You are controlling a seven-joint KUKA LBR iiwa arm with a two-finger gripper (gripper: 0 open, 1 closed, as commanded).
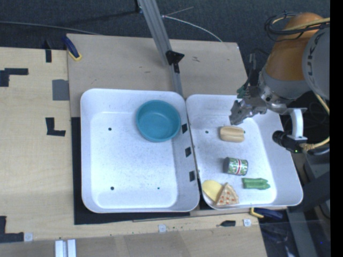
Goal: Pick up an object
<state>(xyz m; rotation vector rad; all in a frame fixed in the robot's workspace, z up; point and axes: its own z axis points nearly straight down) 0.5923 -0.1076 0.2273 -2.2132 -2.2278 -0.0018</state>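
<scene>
At the near edge of the bench, closest to the camera, the right shallow white plastic bin [278,199] carries a yellow wedge [211,188] and, touching it on the right, a triangular slice of toy pizza with red spots [228,195]. A small green toy vegetable [255,183] lies just beside them, further right in the same bin.

Going from the left, the left shallow white bin [107,170] holds a round blue bowl [157,120], which stands upright in the far right part of this bin, near the wall that divides the two bins. A slanted grey metal bar [156,25] comes down from the top and ends between the two bins at their far side.

In the right bin, a small green and red can [236,166] lies on its side near the middle. Farther from the camera lies a tan bread-shaped toy roll [231,134].

The grey two-finger gripper [236,119] hangs over the far part of the right bin, with its tip just above and a little beyond the roll, very near to it. It is not possible to tell how the pincer stands, because its tip is dark and small here, and nothing shows between it. The grey arm with the orange band [292,42] reaches in from the right.
</scene>
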